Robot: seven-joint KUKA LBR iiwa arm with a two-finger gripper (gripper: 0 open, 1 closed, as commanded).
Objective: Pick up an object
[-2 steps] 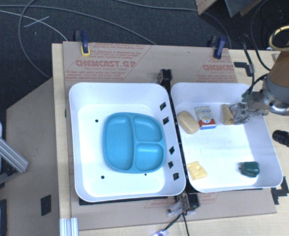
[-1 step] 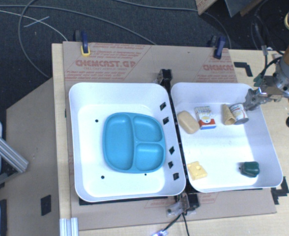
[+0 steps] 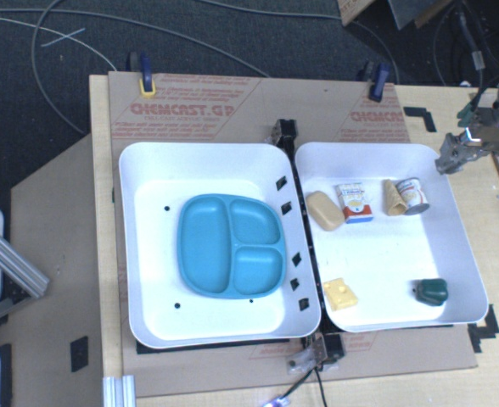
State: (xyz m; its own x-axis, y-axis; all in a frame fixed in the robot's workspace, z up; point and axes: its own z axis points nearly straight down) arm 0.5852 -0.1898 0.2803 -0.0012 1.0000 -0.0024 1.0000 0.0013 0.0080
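Now, the objects lie in the right bin [image 3: 466,253], none of them lifted. In its upper half three sit in a row: a tan, rounded bread roll [image 3: 324,210] near the divider, just beside it a small box [image 3: 355,203] with a white top, a red and orange picture and a blue lower edge, and further right a can [image 3: 405,197] on its side, its silvery end facing lower right and a tan label around it. The roll and the box look to be touching; the can lies a little apart from the box. In the lower half a yellow cheese wedge [image 3: 340,293] with small holes rests near the lower left corner, and a dark green, rounded piece [image 3: 432,291] sits near the lower right rim, well apart from the cheese.

The left bin [image 3: 139,227] holds a blue plate [image 3: 230,246] with three compartments, lying flat in the middle. Both bins rest on a cardboard sheet [image 3: 190,100] held by two blue clamps at the upper edge.

The gripper [image 3: 455,153] hangs at the right of the frame, above and beyond the right bin's upper right corner, near the can but clear of it. It holds nothing; how its tips stand I cannot tell.
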